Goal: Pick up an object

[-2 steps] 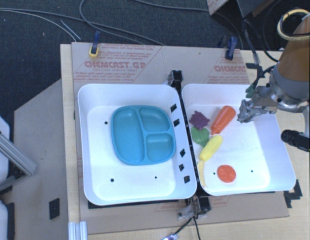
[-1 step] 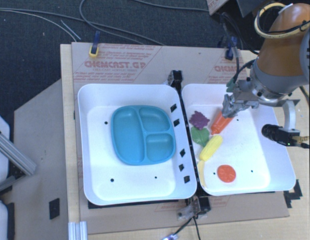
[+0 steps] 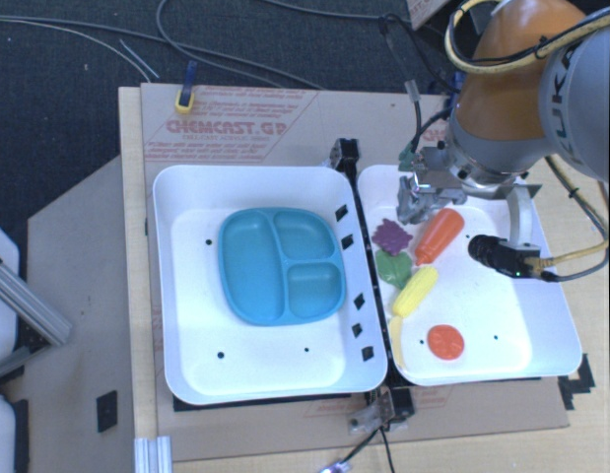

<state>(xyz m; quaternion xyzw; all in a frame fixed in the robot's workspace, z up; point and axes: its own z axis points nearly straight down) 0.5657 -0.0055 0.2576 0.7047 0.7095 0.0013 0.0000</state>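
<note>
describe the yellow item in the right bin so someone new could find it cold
Start at the right bin, the one under the arm, and look along its left wall. A cluster of toy foods sits there; the yellow corn cob is its lowest piece, lying at a slant. It is the only yellow one: a green piece sits just above-left, an orange carrot above, and a round orange-red slice lies apart below.

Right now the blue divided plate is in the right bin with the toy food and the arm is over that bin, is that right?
Not quite. The camera view shows the blue divided plate alone in the left bin. The toy food, including the carrot and corn, lies in the right bin, and the arm is over that bin.
</note>
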